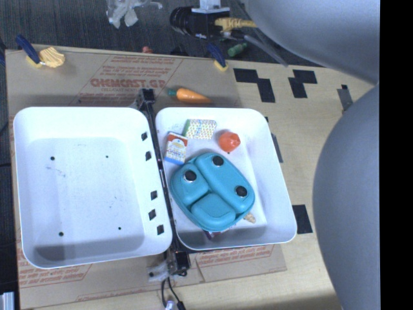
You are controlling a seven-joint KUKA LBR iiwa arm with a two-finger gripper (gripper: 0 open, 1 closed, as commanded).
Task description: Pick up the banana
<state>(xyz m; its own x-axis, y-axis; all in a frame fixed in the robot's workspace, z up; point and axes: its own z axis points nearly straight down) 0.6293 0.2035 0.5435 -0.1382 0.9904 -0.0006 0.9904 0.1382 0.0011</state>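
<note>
Arm [352,192]: smooth grey rounded bulk along the right side.
Gripper: open or closed cannot be told.
Right bin [274,192]: shallow white plastic with rounded corners.
Blue toy [213,191]: glossy moulded plastic, rounded, with three dark round spots; it fills the bin's middle.
Banana [250,219]: a small pale yellow bit peeking from under the blue toy's near right edge; its long axis and heading are hidden.
Far end of the bin: small printed carton [175,148], speckled box [201,129], round orange-red piece [228,141].
Left bin [77,186]: matching white plastic.
</note>
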